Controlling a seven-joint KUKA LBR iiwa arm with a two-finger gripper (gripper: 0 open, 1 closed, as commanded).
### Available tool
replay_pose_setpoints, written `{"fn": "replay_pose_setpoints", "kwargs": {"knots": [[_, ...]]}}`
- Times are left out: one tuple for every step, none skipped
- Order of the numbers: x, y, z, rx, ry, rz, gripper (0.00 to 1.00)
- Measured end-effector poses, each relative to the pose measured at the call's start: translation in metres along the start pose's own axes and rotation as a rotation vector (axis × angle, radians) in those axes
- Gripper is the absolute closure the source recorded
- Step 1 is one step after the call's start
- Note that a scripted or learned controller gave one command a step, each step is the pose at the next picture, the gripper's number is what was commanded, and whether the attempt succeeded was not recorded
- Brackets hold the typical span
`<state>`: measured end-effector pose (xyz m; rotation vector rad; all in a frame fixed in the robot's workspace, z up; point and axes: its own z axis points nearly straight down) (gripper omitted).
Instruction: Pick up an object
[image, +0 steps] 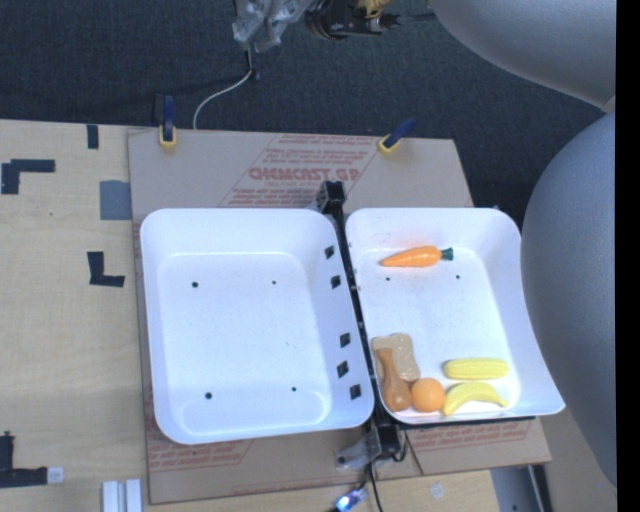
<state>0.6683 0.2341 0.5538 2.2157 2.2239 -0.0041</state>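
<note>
Surfaces: mostly smooth plastic on board
Both bins (240, 230) white plastic, smooth, slight sheen. Carrot (410, 257), bananas (475, 383) and orange ball (427, 395) look like glossy moulded plastic. Brown sheet (290, 170) under bins is matt cardboard, printed. Worktop (60, 300) pale matt wood grain.

In the right bin (500, 290), a carrot (412, 258) lay toward the far side; a tan piece (395, 362), an orange (427, 396), corn (475, 369) and a banana (474, 398) clustered near its front edge.
</note>
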Motion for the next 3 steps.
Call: {"fn": "replay_pose_setpoints", "kwargs": {"knots": [[0.001, 0.0, -0.01, 0.0, -0.002, -0.001, 1.0], [0.001, 0.0, -0.019, -0.002, -0.002, -0.001, 1.0], [0.002, 0.0, -0.029, -0.007, -0.002, 0.0, 1.0]]}}
